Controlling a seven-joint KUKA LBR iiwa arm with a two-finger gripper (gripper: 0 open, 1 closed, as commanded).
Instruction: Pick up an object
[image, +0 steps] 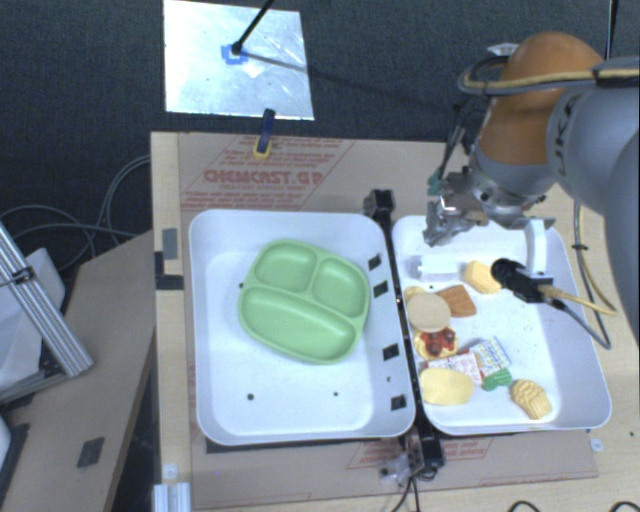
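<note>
My gripper (438, 232) hangs over the far left corner of the right bin (585, 375), and nothing shows between its tips. Below it lies a small white piece (436, 268). Toy foods are spread through this bin: a yellow chunk (482, 277), an orange cracker (459, 300), a round bun (428, 311), a red-topped piece (437, 343), a pale yellow slice (446, 387), a printed packet (487, 356), a small green piece (498, 381) and a yellow ridged piece (532, 398).
The left bin (215, 400) holds a green divided plate (303, 300). A black divider with clips (395, 300) runs between the bins. A shiny sheet (238, 60) lies on the dark floor behind the bench.
</note>
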